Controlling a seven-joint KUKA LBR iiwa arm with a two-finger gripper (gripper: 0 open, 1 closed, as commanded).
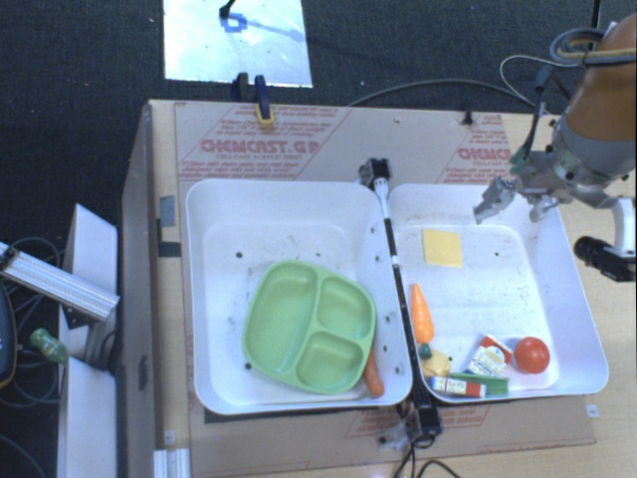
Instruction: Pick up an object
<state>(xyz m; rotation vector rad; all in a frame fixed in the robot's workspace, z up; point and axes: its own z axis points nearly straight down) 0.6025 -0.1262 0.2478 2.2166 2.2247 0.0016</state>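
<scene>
At the near edge of the right bin lies a cluster of small things: a red tomato, a small red-and-white carton just left of it, and a flat red, green and yellow packet along the front wall, with a small yellow piece beside the divider. In the left bin, a green divided plate with three compartments sits toward the near right, and an orange carrot lies just beside its right rim, against the bin wall. A little farther back in the right bin, a second carrot lies near the divider, pointing away from the camera. Beyond it, a yellow square slice of cheese rests flat on the bin floor, well apart from the near cluster. Farther still, the gripper hangs over the far right corner of the right bin, its fingers spread apart with nothing between them, clear of every object. The grey arm with its orange band rises behind it at the right. Both bins stand on a desk covered with printed board.
</scene>
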